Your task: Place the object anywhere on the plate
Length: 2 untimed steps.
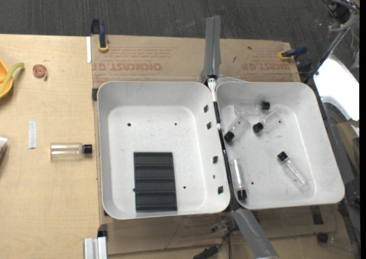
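Note:
A dark ribbed rectangular plate [154, 182] lies flat on the floor of the left bin [114, 109], near its front edge. Several clear vials with black caps are scattered in the right bin [320, 138]. One vial [293, 171] lies at the right, and another [237, 178] lies along the left wall with its cap toward the front. Three more vials [269, 122] are clustered at the back centre. Nothing rests on the plate.
A clear bottle [68, 149] with a black cap lies on the wooden bench left of the bins. Further left are a white strip [32, 135], a pink disc [39, 71] and a yellow object [6, 78]. Clamps [100, 40] hold the cardboard behind the bins.

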Motion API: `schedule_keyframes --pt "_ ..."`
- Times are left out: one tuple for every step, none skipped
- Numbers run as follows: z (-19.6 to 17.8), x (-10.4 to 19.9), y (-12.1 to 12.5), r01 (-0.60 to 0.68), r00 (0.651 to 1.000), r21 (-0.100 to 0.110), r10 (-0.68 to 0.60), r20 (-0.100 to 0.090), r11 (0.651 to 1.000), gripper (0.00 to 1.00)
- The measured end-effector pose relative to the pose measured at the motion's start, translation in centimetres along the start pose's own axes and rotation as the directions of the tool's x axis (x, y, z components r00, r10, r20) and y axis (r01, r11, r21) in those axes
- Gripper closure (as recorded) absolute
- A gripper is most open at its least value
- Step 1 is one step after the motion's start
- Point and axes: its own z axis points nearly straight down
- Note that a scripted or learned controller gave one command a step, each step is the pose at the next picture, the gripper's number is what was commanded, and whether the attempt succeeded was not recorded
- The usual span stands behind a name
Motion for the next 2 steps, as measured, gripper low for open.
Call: schedule_keyframes --pt "-0.3 -8.2 4.7 -0.118 0.993 0.001 0.118 0.0 0.993 0.0" --pt "1.5 -1.2 3.5 -0.123 0.992 0.0 0.123 -0.001 0.992 0.0"
